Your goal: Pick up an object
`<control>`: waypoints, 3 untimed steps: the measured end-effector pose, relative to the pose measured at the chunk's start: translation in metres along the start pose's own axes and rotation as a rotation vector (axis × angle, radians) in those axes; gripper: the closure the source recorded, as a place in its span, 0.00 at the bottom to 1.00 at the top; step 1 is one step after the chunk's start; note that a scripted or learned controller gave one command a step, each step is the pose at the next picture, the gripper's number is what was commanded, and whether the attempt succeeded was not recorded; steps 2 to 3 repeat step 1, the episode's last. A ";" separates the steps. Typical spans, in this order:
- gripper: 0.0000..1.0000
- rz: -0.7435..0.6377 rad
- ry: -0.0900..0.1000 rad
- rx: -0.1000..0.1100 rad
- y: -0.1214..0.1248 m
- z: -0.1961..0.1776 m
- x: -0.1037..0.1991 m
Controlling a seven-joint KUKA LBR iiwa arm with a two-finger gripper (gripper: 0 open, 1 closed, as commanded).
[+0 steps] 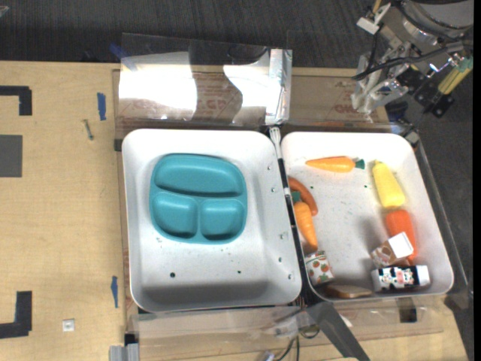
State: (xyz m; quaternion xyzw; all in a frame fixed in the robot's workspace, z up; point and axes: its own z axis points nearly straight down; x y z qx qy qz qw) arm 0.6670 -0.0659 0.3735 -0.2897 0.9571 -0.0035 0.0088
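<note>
The right bin point(428, 194) holds several small items. A carrot point(331, 164) lies near its far edge, with a yellow piece point(387, 184) to its right and an orange piece point(400, 222) below that. A white block point(400, 244) and a black-and-white bottle point(403, 277) sit at the near right. Another carrot point(305, 226) leans along the left wall, above a small patterned cup point(320, 268). My gripper point(377, 92) hangs high beyond the bin's far right corner, open, with nothing between its fingers.
The left bin point(143, 262) holds a teal divided plate point(199, 196). Clear plastic sheeting point(203, 89) stands behind the left bin. A dividing wall point(284, 194) runs between the bins. Wooden bench top point(52, 201) extends to the left.
</note>
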 end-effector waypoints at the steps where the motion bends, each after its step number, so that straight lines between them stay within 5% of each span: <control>1: 1.00 -0.067 0.015 -0.019 0.034 0.159 0.006; 3: 1.00 -0.067 0.015 -0.019 0.034 0.159 0.006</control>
